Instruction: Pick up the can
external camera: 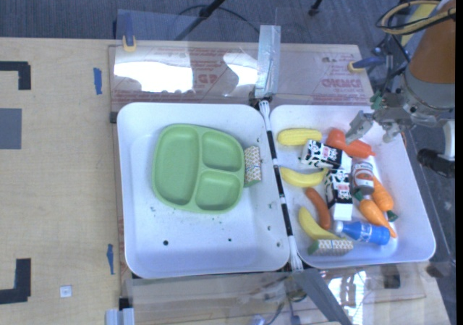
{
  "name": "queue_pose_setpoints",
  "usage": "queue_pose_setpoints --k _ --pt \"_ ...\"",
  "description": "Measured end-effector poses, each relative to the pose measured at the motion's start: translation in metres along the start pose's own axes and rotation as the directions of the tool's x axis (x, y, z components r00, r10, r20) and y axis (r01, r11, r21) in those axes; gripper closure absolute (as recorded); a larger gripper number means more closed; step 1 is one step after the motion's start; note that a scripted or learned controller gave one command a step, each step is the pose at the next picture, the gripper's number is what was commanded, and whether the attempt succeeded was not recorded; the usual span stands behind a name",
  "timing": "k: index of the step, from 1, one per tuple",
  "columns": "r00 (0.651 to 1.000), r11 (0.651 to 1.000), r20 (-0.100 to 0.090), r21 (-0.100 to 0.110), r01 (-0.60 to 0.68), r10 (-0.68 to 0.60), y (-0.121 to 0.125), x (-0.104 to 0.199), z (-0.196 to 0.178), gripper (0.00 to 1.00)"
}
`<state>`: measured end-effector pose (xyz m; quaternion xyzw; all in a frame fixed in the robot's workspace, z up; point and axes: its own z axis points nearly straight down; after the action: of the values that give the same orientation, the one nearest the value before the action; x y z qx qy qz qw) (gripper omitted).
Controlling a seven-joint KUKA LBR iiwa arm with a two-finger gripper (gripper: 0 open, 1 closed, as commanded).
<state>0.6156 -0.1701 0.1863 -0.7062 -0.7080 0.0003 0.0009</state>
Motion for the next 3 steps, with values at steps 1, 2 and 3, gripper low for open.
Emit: queue_pose_setpoints --k 1,2,3 --pt "0.972 0.972 -0.001 0.0 0.236 -0.236 -0.045 0.023 0.048 0.0" --pt "0.982 0.982 0.003 -0.005 0.19 -0.19 -0.004 0.008 -0.014 0.0" --pt "0.984 0.984 0.001 -0.001 0.18 -0.18 -0.049 0.055 0.069 0.0"
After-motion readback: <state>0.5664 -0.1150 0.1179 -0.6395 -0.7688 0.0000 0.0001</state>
